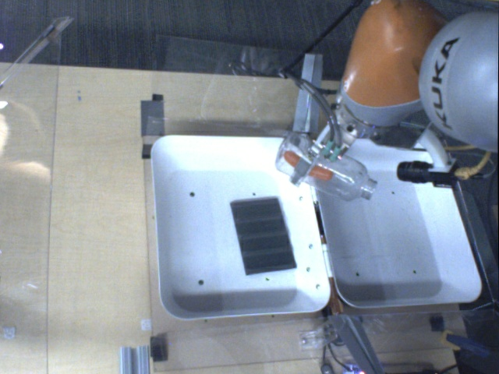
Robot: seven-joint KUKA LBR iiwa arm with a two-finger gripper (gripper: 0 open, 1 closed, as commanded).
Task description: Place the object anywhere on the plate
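— Pale wood counter on your far left, bare board. What sits next to it?

— A small black bracket at the back corner of the left bin. The bin is white and shallow. Note the plate on its floor: dark, ribbed, rectangular, lying flat and turned a little off square, right of the bin's middle.

— Where is the object?

— Not on the plate. You'll find the clear bottle up and to the right of it, tilted, lying across the seam where the two bins meet. Its left end, with something orange inside, overlaps the left bin's back right corner; its right end lies over the right bin. It is well apart from the plate.

— Gripper?

— The gripper sits right over the bottle's upper left part and meets it in the picture. Log it as unclear: you cannot tell whether it is clamped on the bottle or released, since the clear plastic and the glare blur that spot.

— Further right?

— The orange band of the arm, then its grey housing, reaching in over the right bin's back edge.
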